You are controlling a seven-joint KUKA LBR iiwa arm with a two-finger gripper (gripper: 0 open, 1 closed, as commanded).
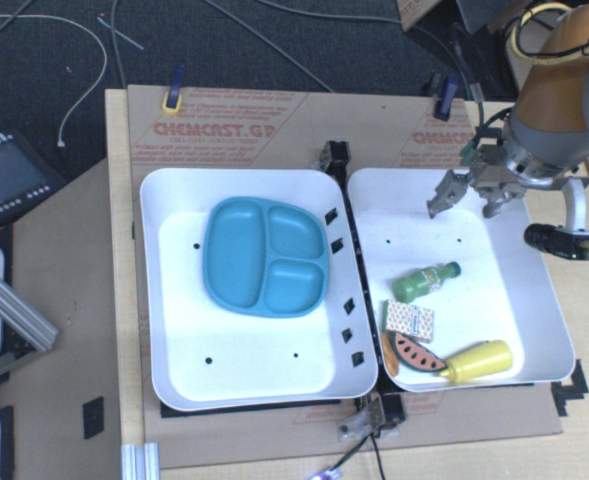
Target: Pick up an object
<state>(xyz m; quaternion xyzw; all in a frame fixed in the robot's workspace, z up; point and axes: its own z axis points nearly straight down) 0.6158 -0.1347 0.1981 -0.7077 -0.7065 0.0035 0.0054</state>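
A slanted overhead camera view looks down on a bench covered with brown cardboard, bearing two shallow white bins side by side. The right bin [519, 268] serves as the landmark here.

The grey arm, with its orange band, reaches in from the right above the far right corner of the right bin. Its gripper [471, 203] hangs over the far part of that bin, fingers spread apart with nothing between them. It sits well apart from the objects below it.

Four objects lie in the near half of the right bin. A small green bottle [424, 281] lies on its side near the bin's middle, its pale cap pointing toward the right wall. Just nearer the camera than the bottle, a small patterned packet [410, 321] lies flat close to the bin's left wall. Nearer still, a toy watermelon slice [415, 354] with a red face and dark seeds rests by the near left corner. Just beside the slice, on its right and apparently touching it, a yellow bottle [479, 360] lies on its side along the near wall.

To the left of the right bin, the left bin [164, 298] holds a blue divided plate [266, 256], lying flat in its far half with three compartments facing up.

Black clips run along the seam where the two bins meet.
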